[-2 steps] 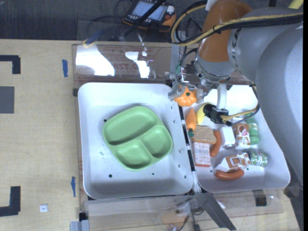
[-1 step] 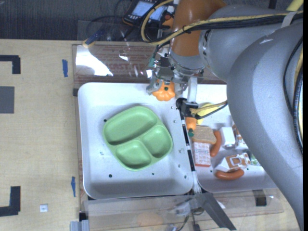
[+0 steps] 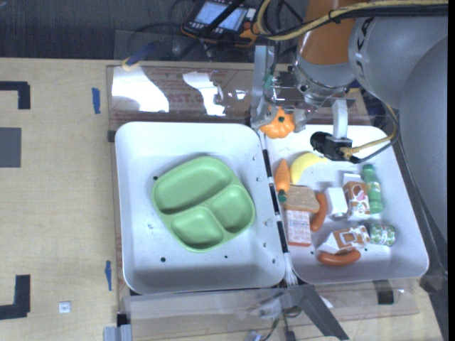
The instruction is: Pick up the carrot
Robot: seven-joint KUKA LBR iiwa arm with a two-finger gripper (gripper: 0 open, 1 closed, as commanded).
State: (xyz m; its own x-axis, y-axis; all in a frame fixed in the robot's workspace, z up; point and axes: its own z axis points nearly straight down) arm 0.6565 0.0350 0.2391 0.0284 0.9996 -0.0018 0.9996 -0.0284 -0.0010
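Pale wooden tabletop [image 3: 50, 212] with blue tape marks, white bins side by side. Carrot [image 3: 282, 175] at nine o'clock in right bin [image 3: 405, 258]. Pincer [image 3: 279, 119] at twelve o'clock, pinching small orange pumpkin [image 3: 278, 124].

Plate [image 3: 203, 202] in left bin [image 3: 135, 247], carrot [image 3: 282, 175] in right bin [image 3: 405, 254]

Premises: a robotics laboratory test station. Evidence: a pale wooden bench [image 3: 57, 212] carries black corner markings [image 3: 20, 94] and blue tape tabs [image 3: 95, 99] for positioning. Two shallow white plastic bins [image 3: 135, 261] sit side by side in a fixed frame. A handheld control pendant with lit screen [image 3: 217, 16] and loose black and yellow cables [image 3: 284, 6] lie behind on dark carpet.
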